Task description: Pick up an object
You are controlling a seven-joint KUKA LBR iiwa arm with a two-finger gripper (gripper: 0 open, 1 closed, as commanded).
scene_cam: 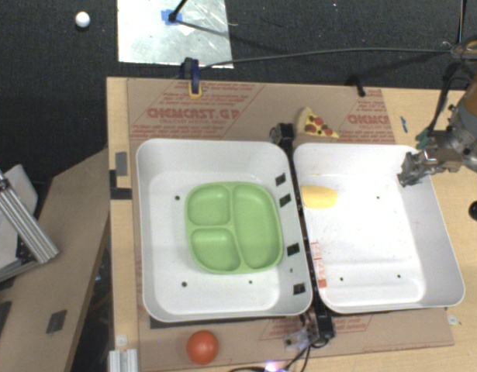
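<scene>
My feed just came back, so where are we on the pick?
Nothing looks picked yet. The yellow object lies on the floor of the right bin, near its left wall. The gripper is at that bin's upper right edge, well apart from it. Left to do: reach it, grasp, lift.

Two white bins (215,157); one green tray (233,227); one yellow piece (319,198); one pizza slice (316,124); one red ball (202,346).

Side by side: left bin (157,208) holding a divided tray (233,227), right bin (424,270) holding a small lump (319,198) near its left wall; ball (202,346) nearer, toy pizza slice (316,124) behind.
</scene>
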